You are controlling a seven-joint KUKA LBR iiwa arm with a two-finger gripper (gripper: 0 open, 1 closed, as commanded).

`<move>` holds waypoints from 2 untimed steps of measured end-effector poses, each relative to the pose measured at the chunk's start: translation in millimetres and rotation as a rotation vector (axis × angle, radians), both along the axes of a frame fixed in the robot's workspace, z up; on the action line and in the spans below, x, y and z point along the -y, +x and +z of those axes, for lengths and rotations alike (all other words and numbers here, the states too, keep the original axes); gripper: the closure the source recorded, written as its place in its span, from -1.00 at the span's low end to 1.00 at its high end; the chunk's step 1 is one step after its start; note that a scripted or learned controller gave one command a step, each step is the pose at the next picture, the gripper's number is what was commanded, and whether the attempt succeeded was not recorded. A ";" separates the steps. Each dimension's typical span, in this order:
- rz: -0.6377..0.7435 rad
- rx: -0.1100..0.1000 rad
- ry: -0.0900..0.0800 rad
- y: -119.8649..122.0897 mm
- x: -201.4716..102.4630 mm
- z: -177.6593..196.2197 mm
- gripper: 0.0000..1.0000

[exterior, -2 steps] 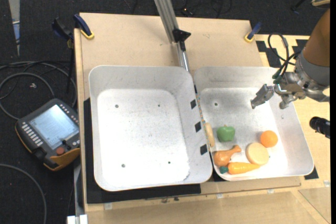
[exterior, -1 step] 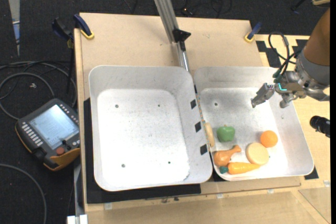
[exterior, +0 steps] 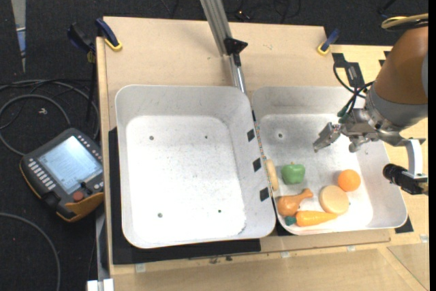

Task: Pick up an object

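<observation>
Claw (exterior: 334, 135) hovering in the right bin (exterior: 272, 102), fingers spread, gripping nothing.
Bare floor lies around it; green pepper (exterior: 293, 173) sits near the bin's front edge.

- The grey KUKA arm with its orange band (exterior: 407, 58) enters the camera view from the three o'clock edge, its bulk sitting toward two o'clock of the picture.
- The orange band sits uppermost, with the grey wrist section (exterior: 395, 105) directly below it, toward six o'clock.
- From the wrist, the metal two-finger gripper (exterior: 325, 138) stretches out toward nine o'clock, tilted slightly down toward eight o'clock.
- The gripper tip is a pale grey wedge; at this slant its parts merge into one shape.
- A black cable (exterior: 354, 88) loops along the wrist at its eleven o'clock side.
</observation>
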State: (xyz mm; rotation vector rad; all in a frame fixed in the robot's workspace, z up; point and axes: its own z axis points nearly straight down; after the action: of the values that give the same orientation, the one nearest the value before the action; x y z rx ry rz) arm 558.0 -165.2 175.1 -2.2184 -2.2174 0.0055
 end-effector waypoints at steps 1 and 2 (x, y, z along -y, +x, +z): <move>0.000 -0.001 0.001 -3.0 -7.5 -62.2 -1.00; 0.000 0.006 -0.001 -2.6 -8.0 -80.3 -1.00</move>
State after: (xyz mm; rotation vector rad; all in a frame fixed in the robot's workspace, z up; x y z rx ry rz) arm 555.5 -157.2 94.9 -2.2218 -2.2215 0.0003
